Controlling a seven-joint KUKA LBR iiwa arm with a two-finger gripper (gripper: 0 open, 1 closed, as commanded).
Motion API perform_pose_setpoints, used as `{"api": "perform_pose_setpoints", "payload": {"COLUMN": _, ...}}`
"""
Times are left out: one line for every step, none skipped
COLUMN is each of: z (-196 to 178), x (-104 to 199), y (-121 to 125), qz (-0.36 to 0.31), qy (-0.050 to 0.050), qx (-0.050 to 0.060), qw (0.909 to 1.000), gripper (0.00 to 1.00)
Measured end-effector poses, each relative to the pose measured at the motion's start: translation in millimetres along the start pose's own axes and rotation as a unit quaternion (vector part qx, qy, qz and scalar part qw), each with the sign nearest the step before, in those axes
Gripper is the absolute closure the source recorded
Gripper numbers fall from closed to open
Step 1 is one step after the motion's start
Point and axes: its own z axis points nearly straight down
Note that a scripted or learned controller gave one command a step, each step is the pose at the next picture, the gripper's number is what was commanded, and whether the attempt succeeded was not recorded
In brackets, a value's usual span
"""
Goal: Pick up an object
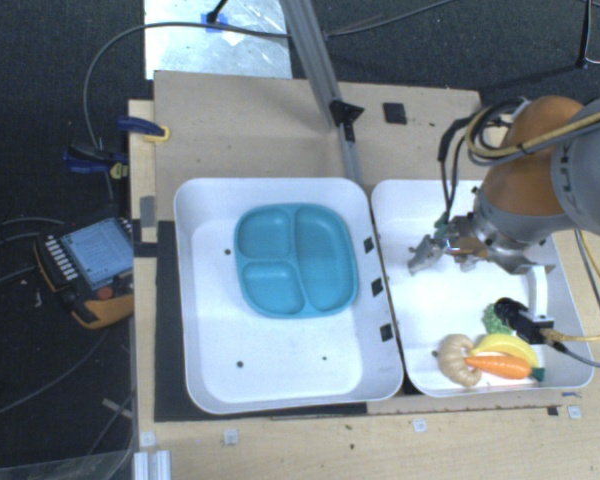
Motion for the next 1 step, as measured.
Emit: {"api": "perform_pose_setpoints", "payload": {"z": 51.9, "x": 0.1, "y": 0.2, "qz": 0.000, "qy": 0.000, "qx": 0.000, "qw": 1.0000, "gripper": 0.00}}
